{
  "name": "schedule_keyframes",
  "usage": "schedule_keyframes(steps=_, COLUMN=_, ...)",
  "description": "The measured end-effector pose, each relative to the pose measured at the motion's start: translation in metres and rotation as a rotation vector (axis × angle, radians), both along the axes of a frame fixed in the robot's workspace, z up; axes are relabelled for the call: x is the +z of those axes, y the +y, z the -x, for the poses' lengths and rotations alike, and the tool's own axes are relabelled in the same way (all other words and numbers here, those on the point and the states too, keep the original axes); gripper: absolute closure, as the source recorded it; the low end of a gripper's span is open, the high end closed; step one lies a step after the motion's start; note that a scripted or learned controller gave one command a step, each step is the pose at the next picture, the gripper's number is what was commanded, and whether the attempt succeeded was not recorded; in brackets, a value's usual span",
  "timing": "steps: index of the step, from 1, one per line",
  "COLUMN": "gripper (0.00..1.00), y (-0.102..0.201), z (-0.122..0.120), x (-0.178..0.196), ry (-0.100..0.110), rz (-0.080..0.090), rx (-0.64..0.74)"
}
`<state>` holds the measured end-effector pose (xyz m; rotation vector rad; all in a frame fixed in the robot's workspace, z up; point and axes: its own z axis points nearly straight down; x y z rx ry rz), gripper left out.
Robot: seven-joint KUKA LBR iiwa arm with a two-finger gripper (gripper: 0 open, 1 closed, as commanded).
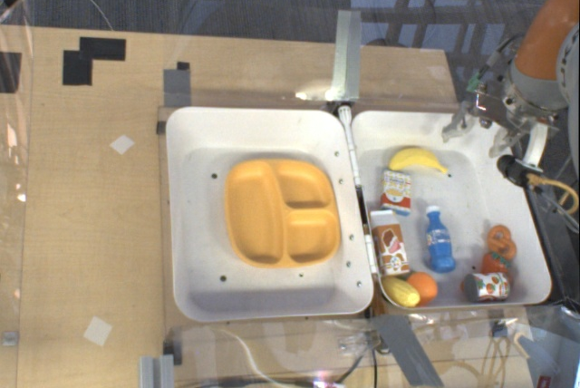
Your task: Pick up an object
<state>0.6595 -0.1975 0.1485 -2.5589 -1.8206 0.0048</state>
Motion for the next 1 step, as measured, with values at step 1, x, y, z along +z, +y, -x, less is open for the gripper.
schedule_keyframes(steps=1, gripper=0.0, y=0.0288, z=0.0143, x=-0.0098, ry=-0.007, rz=-0.001, rx=-0.257)
